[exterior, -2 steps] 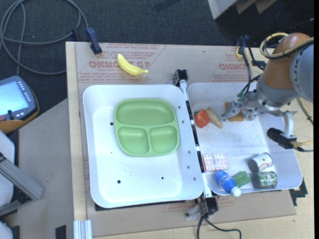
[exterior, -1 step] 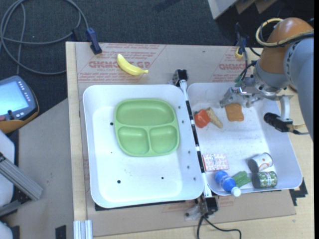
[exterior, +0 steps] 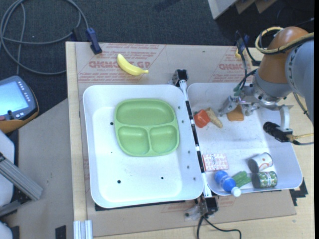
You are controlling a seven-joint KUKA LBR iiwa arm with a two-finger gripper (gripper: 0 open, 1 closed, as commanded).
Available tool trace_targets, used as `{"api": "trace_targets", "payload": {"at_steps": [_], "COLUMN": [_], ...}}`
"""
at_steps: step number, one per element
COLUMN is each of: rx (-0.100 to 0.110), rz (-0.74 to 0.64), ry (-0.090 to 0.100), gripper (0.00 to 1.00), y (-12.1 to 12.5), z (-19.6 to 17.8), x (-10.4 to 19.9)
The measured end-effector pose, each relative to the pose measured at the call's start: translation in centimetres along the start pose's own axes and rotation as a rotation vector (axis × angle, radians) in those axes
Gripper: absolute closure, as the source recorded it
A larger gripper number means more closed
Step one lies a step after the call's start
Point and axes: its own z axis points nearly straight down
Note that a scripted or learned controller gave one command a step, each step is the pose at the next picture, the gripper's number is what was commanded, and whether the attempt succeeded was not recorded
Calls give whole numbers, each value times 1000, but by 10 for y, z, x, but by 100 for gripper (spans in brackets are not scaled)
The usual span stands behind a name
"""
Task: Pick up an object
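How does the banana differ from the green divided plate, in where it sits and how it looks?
The banana lies on the cardboard-covered bench top outside both bins; the green divided plate rests inside the left bin. The banana is yellow, slim and curved; the plate is pale green, broad and rounded-rectangular with three compartments. The banana is far smaller than the plate. Both lie flat, away from the arm.

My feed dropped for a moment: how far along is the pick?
Nothing looks lifted yet. The gripper is down in the right bin, right beside an orange item, with a red piece and a tan one nearby. Whether the jaws have closed on anything I cannot tell. Left: a confirmed grasp and the lift. The green tray sits alone in the left bin.
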Motion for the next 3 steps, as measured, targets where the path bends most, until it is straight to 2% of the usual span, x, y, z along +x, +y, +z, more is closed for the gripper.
{"api": "trace_targets", "payload": {"at_steps": [1,2,3], "rx": [-3,0,-3], "rz": [0,-1,0], "ry": [-2,1,-2], "gripper": [0,0,0], "y": [7,-21,3], "z": [0,0,-1], "x": [-41,28,0]}}
